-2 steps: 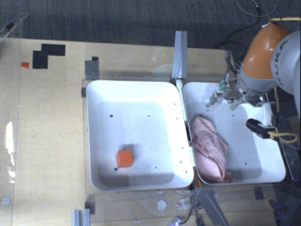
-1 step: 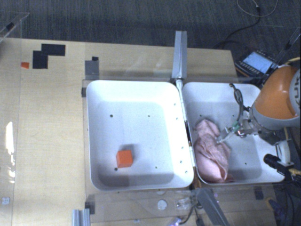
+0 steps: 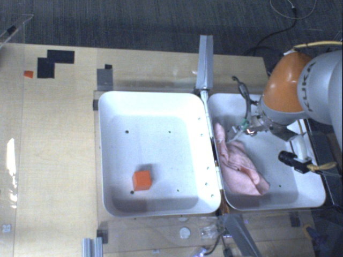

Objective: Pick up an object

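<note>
A pink crumpled cloth [image 3: 237, 164] lies in the right bin [image 3: 300, 194], along its left wall. An orange cube [image 3: 142, 180] sits in the left bin [image 3: 150, 108], near its front left. My gripper [image 3: 239, 130] reaches down from the right and hangs just above the upper end of the pink cloth. The view is too small to show how the gripper stands or whether it touches the cloth.
A grey metal bar [image 3: 204, 63] stands upright behind the seam between the two bins. Black cables [image 3: 292, 9] lie on the dark floor beyond the bench. A black and yellow fitting [image 3: 297, 162] juts over the right bin's right side.
</note>
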`<state>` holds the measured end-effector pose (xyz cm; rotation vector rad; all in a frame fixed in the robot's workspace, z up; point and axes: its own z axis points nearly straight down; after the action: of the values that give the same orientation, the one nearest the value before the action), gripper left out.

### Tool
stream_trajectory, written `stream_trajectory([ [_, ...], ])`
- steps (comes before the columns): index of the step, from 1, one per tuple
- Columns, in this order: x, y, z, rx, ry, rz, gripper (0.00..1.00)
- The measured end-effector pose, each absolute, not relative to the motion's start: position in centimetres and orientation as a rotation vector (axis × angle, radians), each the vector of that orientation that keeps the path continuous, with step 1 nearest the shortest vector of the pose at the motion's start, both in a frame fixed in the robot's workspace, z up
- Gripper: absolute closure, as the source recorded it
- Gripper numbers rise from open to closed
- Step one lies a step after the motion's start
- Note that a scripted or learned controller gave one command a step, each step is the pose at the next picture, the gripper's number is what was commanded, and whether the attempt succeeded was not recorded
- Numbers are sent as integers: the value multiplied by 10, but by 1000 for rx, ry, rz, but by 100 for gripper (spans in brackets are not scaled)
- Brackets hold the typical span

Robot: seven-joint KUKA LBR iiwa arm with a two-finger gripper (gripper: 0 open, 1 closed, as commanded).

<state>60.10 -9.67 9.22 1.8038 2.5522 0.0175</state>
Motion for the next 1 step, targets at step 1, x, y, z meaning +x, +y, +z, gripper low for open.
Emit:
stream_trajectory([
  [1,527,-97,92,1699,2620,15,0],
])
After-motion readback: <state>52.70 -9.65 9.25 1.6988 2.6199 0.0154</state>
